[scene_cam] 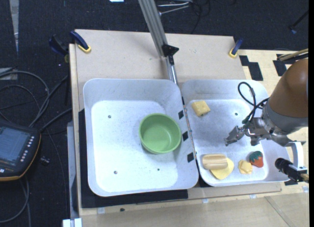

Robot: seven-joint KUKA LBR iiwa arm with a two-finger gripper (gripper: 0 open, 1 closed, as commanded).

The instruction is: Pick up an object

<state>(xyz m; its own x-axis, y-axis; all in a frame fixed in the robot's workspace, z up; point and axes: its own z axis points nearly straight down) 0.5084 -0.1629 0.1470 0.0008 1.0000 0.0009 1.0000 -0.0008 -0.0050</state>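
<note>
My gripper [234,136] hangs over the middle of the right bin [222,123], reaching in from the right below the orange band of the arm. Several small objects lie in that bin. A yellow block [200,107] sits at the back left. A tan bun-shaped piece [215,160] rests on a yellow slice [223,172] at the front. A small yellow lump [245,167] and a red strawberry with a green top [256,159] lie at the front right. The gripper is above bare bin floor, apart from all of them.
A green bowl [160,132] stands upright in the left bin [105,123], near the divider between the bins. A slanted metal pole [153,17] runs down to the bins' back edge. Black cables loop by the arm's wrist [248,96].
</note>
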